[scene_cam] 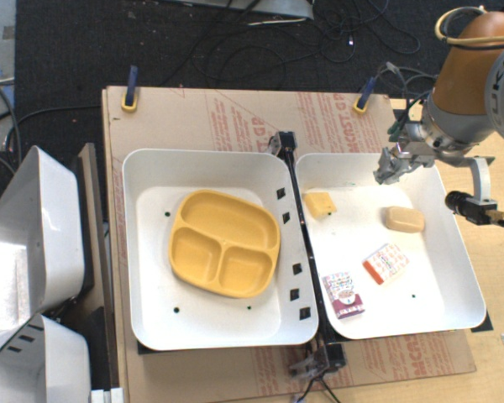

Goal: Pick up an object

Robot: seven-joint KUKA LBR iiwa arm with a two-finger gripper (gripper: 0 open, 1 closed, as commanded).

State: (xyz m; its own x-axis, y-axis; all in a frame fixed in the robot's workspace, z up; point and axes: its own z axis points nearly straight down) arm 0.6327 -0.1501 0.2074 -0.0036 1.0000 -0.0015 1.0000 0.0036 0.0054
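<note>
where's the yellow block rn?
In the right bin, upper left part, beside the divider; the yellow block lies left of the tan piece and above the purple carton.

Cardboard sheet (235, 112) w/ two clamps (131, 91)

Robotics lab: cardboard-topped bench (235, 112) held by clamps (130, 91), two white bins (143, 183), loose cables (235, 49) on dark floor.

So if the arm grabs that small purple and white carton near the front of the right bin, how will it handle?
The purple and white carton lies flat on a broad face, so it probably won't roll or tip. It looks like thin printed card, likely light, and it may dent under a hard squeeze. Its smooth faces could slip. It sits close to the right bin's inner wall, leaving little room on that side.
</note>
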